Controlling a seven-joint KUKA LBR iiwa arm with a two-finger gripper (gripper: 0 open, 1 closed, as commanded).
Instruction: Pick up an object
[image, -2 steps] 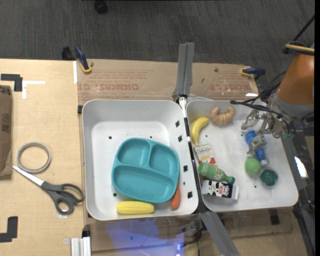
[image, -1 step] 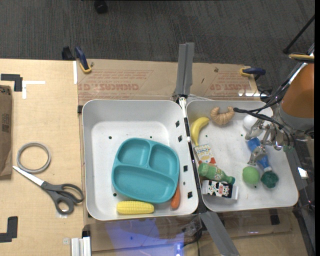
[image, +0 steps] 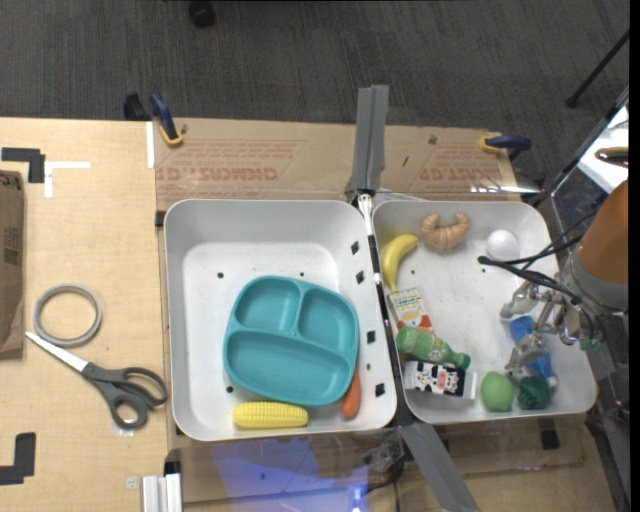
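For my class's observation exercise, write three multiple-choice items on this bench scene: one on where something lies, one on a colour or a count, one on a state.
1. Where does the corn cob lie?
A. In the left bin, by the near edge of the teal tray
B. In the right bin, beside the croissant
C. On the bench beside the scissors

2. What colour is the divided tray?
A. Red
B. Teal
C. Yellow

3. How does the green bottle rest?
A. Standing upright
B. Hanging over the bin's rim
C. Lying on its side

Answers:
1 A: the cob sits inside the left bin, just below the tray in the view.
2 B: its three compartments are all teal.
3 C: its length stretches flat across the floor of the right bin.
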